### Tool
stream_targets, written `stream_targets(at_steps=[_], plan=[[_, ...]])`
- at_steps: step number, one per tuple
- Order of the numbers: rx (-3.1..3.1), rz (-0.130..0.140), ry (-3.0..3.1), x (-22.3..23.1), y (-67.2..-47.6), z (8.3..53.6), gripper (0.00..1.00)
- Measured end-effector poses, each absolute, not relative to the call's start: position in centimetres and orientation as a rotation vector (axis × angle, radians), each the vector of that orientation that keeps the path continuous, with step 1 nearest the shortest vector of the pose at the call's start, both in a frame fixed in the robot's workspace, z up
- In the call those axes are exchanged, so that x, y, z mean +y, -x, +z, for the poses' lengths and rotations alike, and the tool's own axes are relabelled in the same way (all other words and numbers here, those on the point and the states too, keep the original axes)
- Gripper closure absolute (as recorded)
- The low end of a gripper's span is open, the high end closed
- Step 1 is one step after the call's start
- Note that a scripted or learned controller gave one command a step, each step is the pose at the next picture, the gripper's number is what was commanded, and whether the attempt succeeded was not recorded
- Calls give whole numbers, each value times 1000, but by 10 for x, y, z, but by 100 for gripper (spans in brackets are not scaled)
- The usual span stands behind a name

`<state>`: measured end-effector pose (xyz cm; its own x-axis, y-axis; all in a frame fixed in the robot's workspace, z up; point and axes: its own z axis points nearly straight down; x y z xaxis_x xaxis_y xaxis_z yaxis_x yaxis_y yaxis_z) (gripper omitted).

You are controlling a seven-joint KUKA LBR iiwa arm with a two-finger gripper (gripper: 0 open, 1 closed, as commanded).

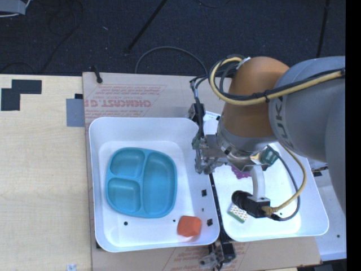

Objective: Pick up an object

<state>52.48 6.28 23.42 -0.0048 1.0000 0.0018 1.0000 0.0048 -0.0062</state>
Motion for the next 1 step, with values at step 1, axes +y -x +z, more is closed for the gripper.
stream_targets(at_steps=[1], plan=[[-2224, 3, 2214, 108, -524, 237, 100]])
